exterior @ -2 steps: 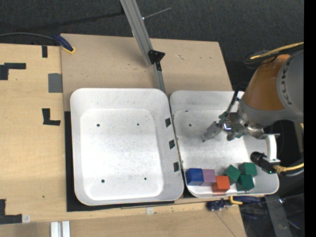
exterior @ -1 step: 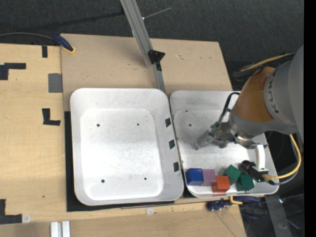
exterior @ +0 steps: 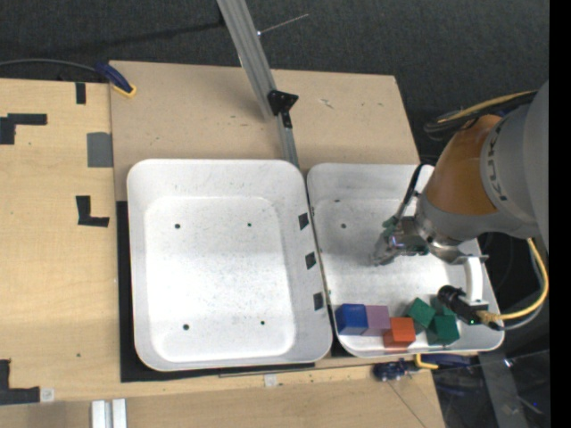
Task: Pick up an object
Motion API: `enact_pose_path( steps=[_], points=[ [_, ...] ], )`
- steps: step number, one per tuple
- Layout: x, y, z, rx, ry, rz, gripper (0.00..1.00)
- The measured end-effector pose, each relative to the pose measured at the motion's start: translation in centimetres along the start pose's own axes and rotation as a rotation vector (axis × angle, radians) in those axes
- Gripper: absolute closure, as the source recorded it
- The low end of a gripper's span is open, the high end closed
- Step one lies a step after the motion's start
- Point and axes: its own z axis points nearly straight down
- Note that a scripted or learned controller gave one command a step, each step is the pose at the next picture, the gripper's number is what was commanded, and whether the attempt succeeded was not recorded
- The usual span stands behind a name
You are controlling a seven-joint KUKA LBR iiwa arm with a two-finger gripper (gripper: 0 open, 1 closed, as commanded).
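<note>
Five small blocks sit along the near edge of the right bin (exterior: 357,190), below and slightly right of the hand (exterior: 390,250): a blue block (exterior: 351,318), a purple block (exterior: 377,317), an orange block (exterior: 401,331) and two green blocks (exterior: 432,319), all close together, some touching. Above them the hand hangs over the bare middle of that bin, pointing down and apart from every block; whether it is spread or closed cannot be told, and nothing shows in it. Left of the hand lies the left bin (exterior: 214,172) on the bench (exterior: 53,239).
</note>
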Motion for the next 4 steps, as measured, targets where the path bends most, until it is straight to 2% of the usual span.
enact_pose_path(
  steps=[1, 3, 4],
  points=[
    [0.3, 0.2, -4.2, -0.006, -0.002, 0.001, 1.0],
    [0.0, 0.4, -15.7, -0.009, -0.003, 0.0, 1.0],
    [6.1, 1.4, -14.5, -0.002, -0.001, -0.004, 1.0]
  ],
)
